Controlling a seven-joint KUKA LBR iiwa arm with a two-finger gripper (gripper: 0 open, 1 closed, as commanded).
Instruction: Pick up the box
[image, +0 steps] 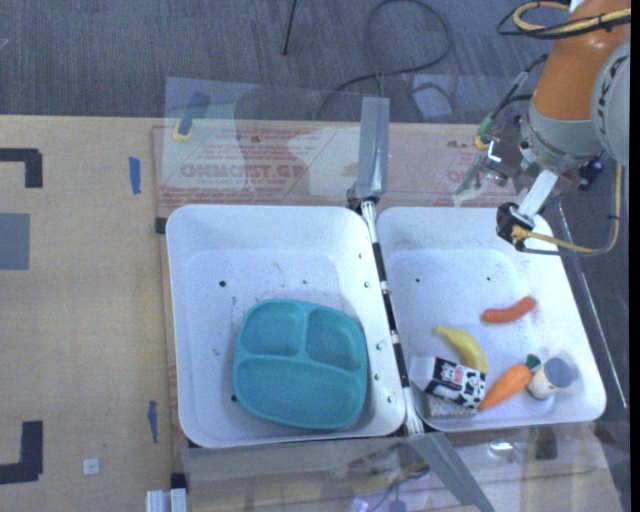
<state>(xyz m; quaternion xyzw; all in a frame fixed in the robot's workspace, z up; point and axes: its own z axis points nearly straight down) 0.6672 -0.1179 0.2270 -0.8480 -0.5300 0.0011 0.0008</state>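
The box (455, 382) is small, black and white with a cow pattern, and lies at the front of the right bin (440, 262), close to its left wall. A yellow banana (463, 345) lies just behind it and a carrot (507, 384) just to its right. My gripper (477, 178) hangs over the far rim of the right bin, well behind the box and apart from everything in the bin.
An orange sausage-like piece (508, 311) lies mid-bin on the right, and a small grey and white item (552, 375) sits by the carrot's top. The left bin (200, 250) holds a teal divided plate (300, 364). A metal divider (372, 160) stands behind the bins.
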